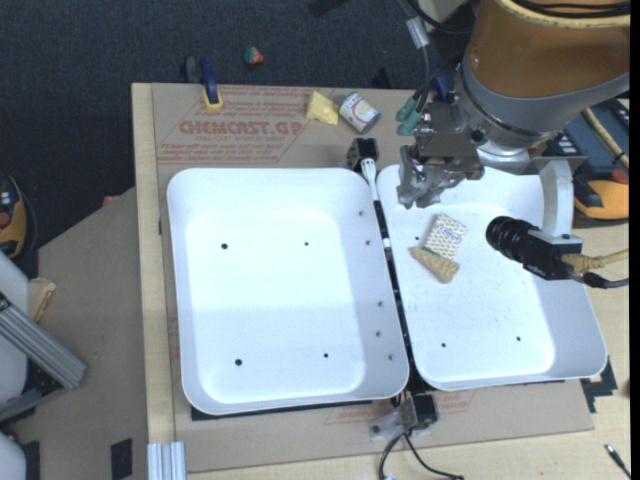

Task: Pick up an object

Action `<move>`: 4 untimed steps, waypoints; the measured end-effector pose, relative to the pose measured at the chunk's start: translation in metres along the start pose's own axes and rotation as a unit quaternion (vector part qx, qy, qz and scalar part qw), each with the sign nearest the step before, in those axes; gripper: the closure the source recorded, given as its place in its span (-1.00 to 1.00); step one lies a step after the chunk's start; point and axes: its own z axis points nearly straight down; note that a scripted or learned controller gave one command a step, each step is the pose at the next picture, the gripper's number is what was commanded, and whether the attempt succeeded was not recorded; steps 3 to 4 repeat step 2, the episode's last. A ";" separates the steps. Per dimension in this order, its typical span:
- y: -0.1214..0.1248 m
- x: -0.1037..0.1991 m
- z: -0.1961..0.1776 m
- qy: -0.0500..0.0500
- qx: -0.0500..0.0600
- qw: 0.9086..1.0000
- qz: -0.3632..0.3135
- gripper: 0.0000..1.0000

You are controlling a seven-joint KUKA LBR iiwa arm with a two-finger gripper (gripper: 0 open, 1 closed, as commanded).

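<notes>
My gripper [421, 196] hangs over the back left part of the right bin [500, 358], its fingers apart with nothing between them. Just in front of it, on the bin floor, lies a small patterned packet [446, 235]. A tan wedge-shaped piece [435, 262] touches the packet's near edge. Both lie a little to the right of the gripper and nearer the camera. The grey arm with its orange band [550, 38] rises to the upper right.
The left bin [200, 268] sits beside the right one, and their rims meet at a dark seam [388, 268]. A black cylinder with a cable [525, 245] juts over the right bin's right side. A yellow scrap [322, 109] and a small box [359, 113] lie behind the bins.
</notes>
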 end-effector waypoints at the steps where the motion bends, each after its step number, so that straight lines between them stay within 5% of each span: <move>1: -0.030 -0.090 -0.048 -0.001 -0.009 1.000 0.007 1.00; 2: -0.031 -0.047 0.085 0.000 0.003 1.000 0.002 1.00; 4: -0.031 -0.047 0.085 0.000 0.003 1.000 0.002 1.00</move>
